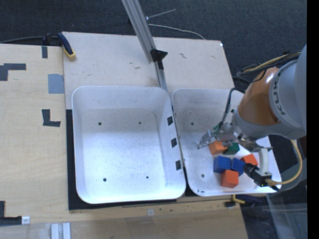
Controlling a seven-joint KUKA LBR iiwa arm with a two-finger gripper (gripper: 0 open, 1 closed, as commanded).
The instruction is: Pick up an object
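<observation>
Several small blocks lie clustered in the right bin [199,108], towards its near right corner. Among them are an orange block [218,147], a green block [233,148], two blue blocks [223,164] [238,166], a red-orange block [229,179] and another orange one [250,159]. My gripper [213,137] hangs low over the right bin, right at the far left edge of the orange block, touching or just above it. The wrist [256,106] hides part of the pile behind it.
The left bin [119,143] sits beside the right one, with a shared raised rim [174,138] between them. A metal pole [142,29] slants in from the top to that rim. A yellow-blue tool [67,46] lies on the bench at far left.
</observation>
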